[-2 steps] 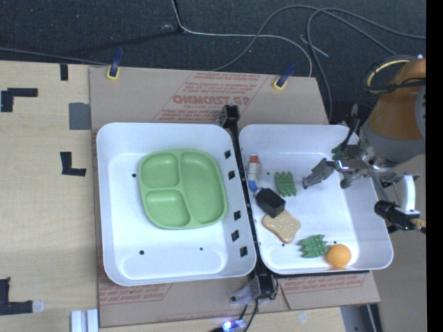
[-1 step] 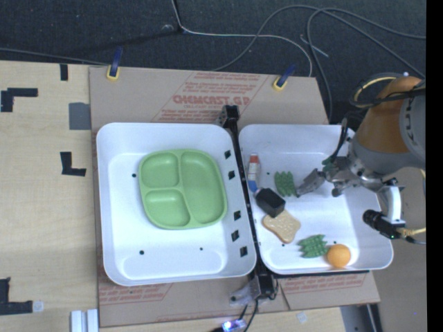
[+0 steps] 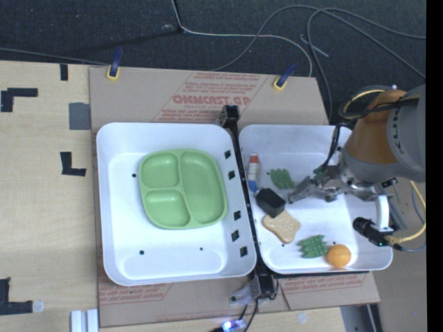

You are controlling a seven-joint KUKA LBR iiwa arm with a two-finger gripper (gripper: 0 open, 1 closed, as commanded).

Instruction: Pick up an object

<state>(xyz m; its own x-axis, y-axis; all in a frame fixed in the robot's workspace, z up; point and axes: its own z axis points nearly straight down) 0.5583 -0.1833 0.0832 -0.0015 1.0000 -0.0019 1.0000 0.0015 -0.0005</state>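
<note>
As we scan from the left, we see a green tray in the left bin, a marker, black block, toast, leaves, the gripper above the right bin, jaws apart, holding nothing, an orange near the front.

Gripper over right bin — beside black block.
</note>
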